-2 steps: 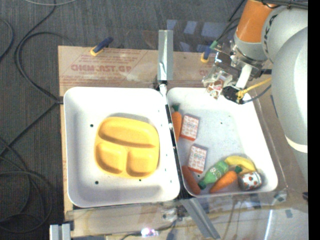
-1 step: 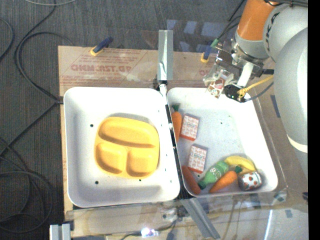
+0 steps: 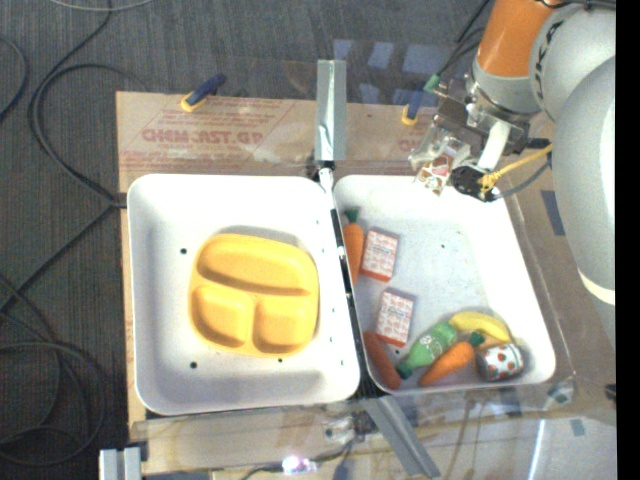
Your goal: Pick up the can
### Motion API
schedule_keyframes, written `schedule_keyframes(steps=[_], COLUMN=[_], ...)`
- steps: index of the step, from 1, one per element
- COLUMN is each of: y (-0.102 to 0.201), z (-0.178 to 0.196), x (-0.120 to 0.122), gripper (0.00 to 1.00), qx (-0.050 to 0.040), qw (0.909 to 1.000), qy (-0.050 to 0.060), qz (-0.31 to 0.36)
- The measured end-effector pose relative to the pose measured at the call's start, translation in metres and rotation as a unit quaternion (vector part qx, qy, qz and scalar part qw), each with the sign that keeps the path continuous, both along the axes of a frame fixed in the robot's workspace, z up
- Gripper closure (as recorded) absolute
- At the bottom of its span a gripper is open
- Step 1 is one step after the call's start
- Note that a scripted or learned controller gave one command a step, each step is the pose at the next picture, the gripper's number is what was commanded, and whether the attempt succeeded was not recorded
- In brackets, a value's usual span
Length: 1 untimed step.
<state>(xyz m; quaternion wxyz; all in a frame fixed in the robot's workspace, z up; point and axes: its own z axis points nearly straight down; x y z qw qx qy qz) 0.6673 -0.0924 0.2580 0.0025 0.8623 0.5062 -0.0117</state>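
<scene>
While the gripper [image 3: 440, 173] hangs over the right bin's [image 3: 530, 268] far rim with something small and red-and-white seemingly between its fingers (what it is I cannot tell), the can [image 3: 498, 361] lies in the near right corner, against a carrot [image 3: 447, 361]; descend from directly above.

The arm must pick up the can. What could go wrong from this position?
The can lies in the near right corner of the right bin, close against a carrot and a banana, so the gripper might catch those instead. The bin walls beside the can may also block the approach.
</scene>
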Motion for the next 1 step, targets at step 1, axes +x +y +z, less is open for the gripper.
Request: schedule_keyframes(steps=[1], y=[-0.0208], z=[-0.0686], x=[-0.0034], gripper=[1.0], qx=[0.0051], qw=[0.9969], qy=[-0.006], qz=[-0.078])
